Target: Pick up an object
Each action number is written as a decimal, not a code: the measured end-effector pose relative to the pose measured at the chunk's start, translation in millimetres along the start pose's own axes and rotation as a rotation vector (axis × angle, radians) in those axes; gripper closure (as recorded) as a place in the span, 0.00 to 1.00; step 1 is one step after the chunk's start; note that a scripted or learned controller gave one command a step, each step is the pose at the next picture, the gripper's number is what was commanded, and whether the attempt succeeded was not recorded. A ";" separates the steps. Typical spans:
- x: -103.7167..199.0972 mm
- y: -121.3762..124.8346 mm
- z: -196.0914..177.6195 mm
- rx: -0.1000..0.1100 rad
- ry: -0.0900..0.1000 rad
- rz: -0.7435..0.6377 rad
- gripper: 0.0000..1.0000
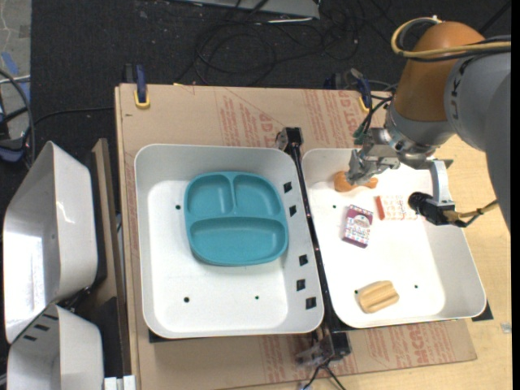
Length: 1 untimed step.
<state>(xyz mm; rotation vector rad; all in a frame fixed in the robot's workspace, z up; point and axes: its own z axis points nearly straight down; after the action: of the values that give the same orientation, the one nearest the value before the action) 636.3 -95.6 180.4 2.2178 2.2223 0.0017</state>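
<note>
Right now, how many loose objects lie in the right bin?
3, maybe more under the arm: an orange piece by the gripper, a purple packet mid-bin, a tan bread roll near the front.

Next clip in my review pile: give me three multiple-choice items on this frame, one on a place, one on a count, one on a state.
1. Where does the teal divided plate lie?
A. left bin
B. right bin
C. bare bench

2. How many compartments does the plate have?
A. two
B. three
C. five

3. How does the tan bread-like piece stand to the gripper?
A. clamped in it
B. lying apart, near the right bin's front edge
C. stacked on the plate

Answers: 1 A, it sits inside the left bin. 2 B, two small sections above one wide one. 3 B, the gripper hovers by the orange piece at the far side.
</note>
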 end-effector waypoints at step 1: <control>-4.1 1.7 -43.6 -0.004 -0.001 0.000 1.00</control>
<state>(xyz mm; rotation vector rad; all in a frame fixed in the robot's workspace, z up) 637.9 -99.6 224.0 2.2158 2.2198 0.0049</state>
